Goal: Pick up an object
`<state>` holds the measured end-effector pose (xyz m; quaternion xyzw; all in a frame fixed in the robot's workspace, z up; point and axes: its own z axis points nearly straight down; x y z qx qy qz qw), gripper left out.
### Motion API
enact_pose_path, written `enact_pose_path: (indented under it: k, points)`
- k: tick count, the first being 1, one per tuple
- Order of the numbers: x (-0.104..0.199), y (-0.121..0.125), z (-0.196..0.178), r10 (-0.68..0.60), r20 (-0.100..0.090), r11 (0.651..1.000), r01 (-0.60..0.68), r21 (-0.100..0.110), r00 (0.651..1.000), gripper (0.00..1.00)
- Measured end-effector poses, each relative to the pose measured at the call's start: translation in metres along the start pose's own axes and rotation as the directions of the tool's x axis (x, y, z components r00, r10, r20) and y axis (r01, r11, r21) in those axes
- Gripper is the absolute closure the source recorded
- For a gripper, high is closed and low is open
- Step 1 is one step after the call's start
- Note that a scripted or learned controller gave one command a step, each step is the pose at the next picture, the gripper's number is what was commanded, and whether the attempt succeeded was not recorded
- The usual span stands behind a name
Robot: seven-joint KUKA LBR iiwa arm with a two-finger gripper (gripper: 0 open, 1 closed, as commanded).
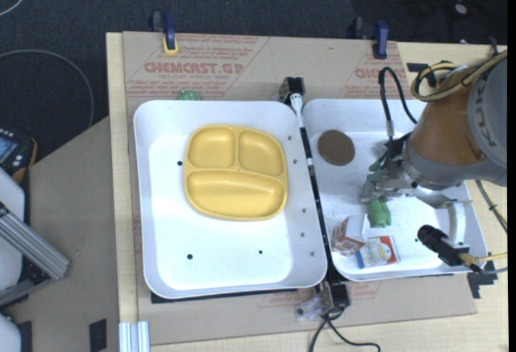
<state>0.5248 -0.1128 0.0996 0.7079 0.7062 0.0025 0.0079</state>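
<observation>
My gripper [377,191] is low in the right bin [355,118], pointing down near its middle. A small green object [378,215] lies right under it, touching or almost touching the tip; I cannot see whether it is held. A brown round disc [336,147] lies to the upper left of the gripper. Near the bin's front, a brownish crumpled packet [348,233] rests beside a small white box with red and blue print [379,251].
The left bin [161,205] holds a yellow divided plate [236,171] in its upper half. A small green scrap [189,95] sits on the board behind that bin. Blue clamps [168,26] pin the board's far edge.
</observation>
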Motion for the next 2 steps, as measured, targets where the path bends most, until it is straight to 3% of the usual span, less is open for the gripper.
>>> enact_pose_path:
  k: [1, 2]
  points:
    - [0.095, 0.034, -0.091, -0.014, -0.012, 1.000, 0.014, 0.003, 1.000, 1.00]
    - [0.090, -0.034, -0.205, -0.004, -0.009, 1.000, 0.004, 0.005, 1.000, 1.00]
